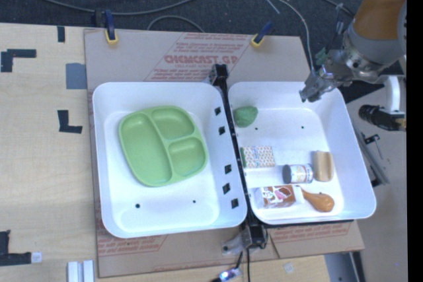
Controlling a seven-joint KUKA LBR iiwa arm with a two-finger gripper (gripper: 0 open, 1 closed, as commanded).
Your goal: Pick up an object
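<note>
The right bin (330, 117) holds a green rounded lump (245, 116) near its far left corner. Along its near side lie a small patterned box (258, 156), a little jar with a dark lid (298, 174), a tan block (322, 165), a red-and-white packet (279, 195) and an orange drumstick-shaped toy (318, 200). My gripper (312, 92) hangs over the right bin's far right corner, well apart from all of these things. Nothing shows between its fingers.
The left bin (115, 205) carries a green divided plate (162, 145). Both bins rest on a cardboard sheet (192, 59) clamped at the back. Cables run across the dark floor behind. A black divider with clips (228, 142) separates the bins.
</note>
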